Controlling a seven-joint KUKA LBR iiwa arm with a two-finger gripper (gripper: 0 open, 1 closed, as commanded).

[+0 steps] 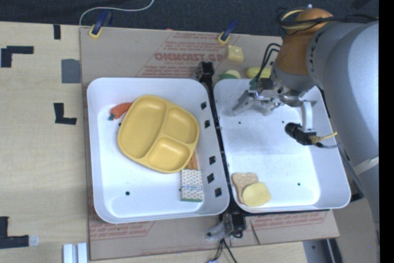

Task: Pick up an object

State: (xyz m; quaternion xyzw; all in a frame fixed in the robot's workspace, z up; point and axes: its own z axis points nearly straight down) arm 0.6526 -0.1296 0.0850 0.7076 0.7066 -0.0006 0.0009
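The arm comes in from the right and bends down over the right bin (332, 191), its end effector (257, 100) low at the bin's far end near the divider. From where I stand the metal parts are too jumbled to read — I cannot tell how it is set, and I see nothing held in it.

The likeliest thing to pick in that bin is the pair at its near-left corner: a round pale yellow piece (256, 194) touching a tan, bread-like piece (243, 180). Together they run diagonally, tan end toward the divider, yellow end toward the front wall; neither has much of a long axis of its own. They sit well apart from the end effector.

The left bin (101, 151) carries a yellow divided plate (159, 133) lying over an orange carrot-like piece (120, 109), plus a small box (191, 185) standing lengthwise toward the front — crowded, so a harder reach, I'd judge.
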